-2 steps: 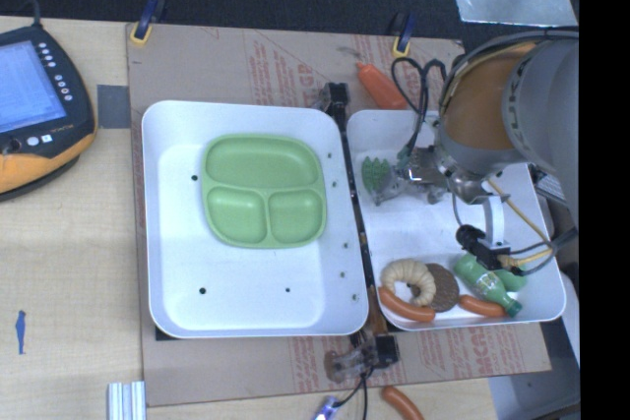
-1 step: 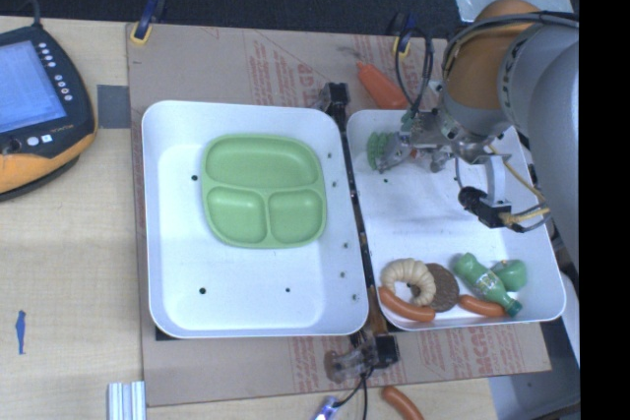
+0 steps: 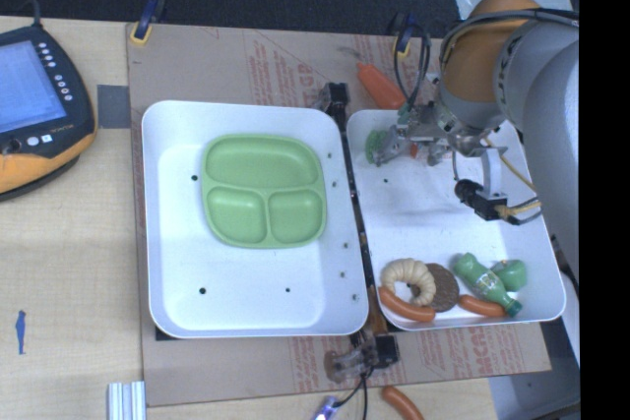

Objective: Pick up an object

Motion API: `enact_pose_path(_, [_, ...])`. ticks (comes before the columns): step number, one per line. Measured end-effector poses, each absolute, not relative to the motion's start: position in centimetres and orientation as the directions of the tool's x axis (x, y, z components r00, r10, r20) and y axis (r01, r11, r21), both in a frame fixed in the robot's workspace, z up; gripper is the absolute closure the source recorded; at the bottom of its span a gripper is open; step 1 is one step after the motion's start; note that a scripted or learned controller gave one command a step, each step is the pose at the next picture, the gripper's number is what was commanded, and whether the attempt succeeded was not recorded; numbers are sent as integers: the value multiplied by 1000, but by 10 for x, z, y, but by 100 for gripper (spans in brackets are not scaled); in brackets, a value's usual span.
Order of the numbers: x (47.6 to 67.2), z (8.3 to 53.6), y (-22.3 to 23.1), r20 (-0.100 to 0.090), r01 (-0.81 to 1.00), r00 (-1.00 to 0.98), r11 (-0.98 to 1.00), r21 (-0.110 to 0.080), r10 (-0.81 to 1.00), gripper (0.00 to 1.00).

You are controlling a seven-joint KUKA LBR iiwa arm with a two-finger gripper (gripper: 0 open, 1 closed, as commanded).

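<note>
My gripper (image 3: 409, 141) is low in the far left corner of the right bin (image 3: 433, 211), under the grey arm with its orange band (image 3: 482, 54). A small green object (image 3: 377, 148) lies right at the gripper's left side, touching or nearly touching it; whether it is gripped I cannot make out. Along the bin's near edge lie a beige ring-shaped pastry (image 3: 409, 278), a brown round piece (image 3: 443, 290), two orange-red sausages (image 3: 404, 308) (image 3: 479, 306) and a green bottle (image 3: 484, 276).
The left bin (image 3: 177, 261) holds a green divided plate (image 3: 264, 189). An orange carrot (image 3: 379, 86) lies outside beyond the right bin, and another sausage (image 3: 404, 400) lies on the bench in front. A tablet pendant (image 3: 34, 103) sits far left.
</note>
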State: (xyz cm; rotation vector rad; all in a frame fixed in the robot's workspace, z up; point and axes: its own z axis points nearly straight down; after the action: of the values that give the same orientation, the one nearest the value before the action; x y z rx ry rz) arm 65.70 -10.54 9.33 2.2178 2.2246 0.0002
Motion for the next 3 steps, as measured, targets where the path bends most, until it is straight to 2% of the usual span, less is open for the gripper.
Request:
enact_pose_path(1, [657,93,-159,-1,1000,-2,2,1,1000,0])
enact_pose_path(2, [658,105,-159,-2,1000,-4,4,4,1000,100])
enact_pose_path(3, [600,111,-207,-1,1000,-2,2,-3,1000,100])
